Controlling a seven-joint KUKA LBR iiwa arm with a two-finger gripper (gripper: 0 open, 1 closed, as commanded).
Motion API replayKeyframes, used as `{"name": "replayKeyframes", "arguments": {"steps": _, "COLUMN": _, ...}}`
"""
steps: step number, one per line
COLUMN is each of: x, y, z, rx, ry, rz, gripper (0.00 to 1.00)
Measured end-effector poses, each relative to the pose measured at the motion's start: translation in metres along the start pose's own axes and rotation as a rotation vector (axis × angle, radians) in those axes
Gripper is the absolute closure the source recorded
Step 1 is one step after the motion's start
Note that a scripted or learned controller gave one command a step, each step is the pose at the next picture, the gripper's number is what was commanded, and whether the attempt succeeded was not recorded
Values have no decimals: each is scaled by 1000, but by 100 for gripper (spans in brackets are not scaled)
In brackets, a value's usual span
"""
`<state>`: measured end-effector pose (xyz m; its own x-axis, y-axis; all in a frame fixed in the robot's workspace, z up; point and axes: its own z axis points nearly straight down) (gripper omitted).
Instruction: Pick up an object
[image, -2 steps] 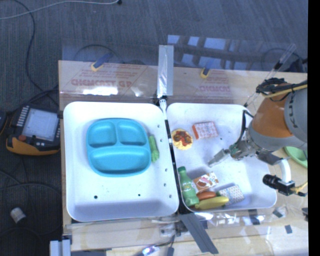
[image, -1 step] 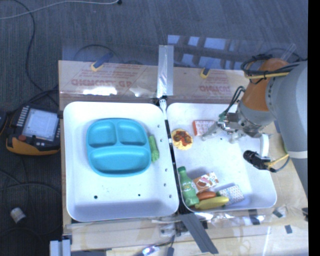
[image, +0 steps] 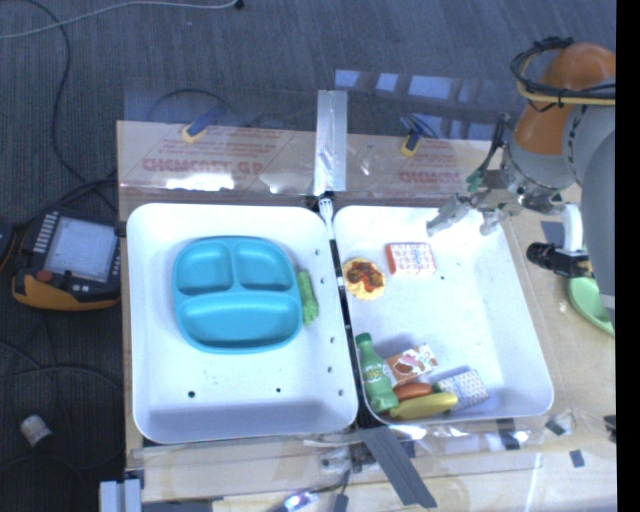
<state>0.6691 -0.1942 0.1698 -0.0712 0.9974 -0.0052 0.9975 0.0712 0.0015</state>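
My gripper (image: 468, 220) hangs over the back edge of the right bin (image: 500, 300), open, with nothing between its fingers. Below and left of it lie a red and white packet (image: 411, 258) and a round orange and red toy food (image: 364, 277). At the bin's front left corner is a pile: a green bottle (image: 375, 372), a yellow banana (image: 425, 405), a red and white wrapper (image: 414, 361) and a small grey-blue box (image: 463, 385).
The left bin (image: 170, 390) holds a blue divided plate (image: 238, 292) and a green pod (image: 308, 297) against its right wall. A ridge (image: 340, 300) divides the two bins. A green object (image: 590, 300) lies on the bench to the right.
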Motion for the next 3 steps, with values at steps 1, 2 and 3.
{"name": "replayKeyframes", "arguments": {"steps": 1, "x": -7, "y": 2, "z": 65, "rx": -9, "ry": 1, "rz": -25, "gripper": 0}}
{"name": "replayKeyframes", "arguments": {"steps": 2, "x": -7, "y": 4, "z": 54, "rx": -11, "ry": -4, "rz": -28, "gripper": 100}}
{"name": "replayKeyframes", "arguments": {"steps": 3, "x": -30, "y": -8, "z": -46, "rx": 0, "ry": 0, "rz": -284, "gripper": 100}}
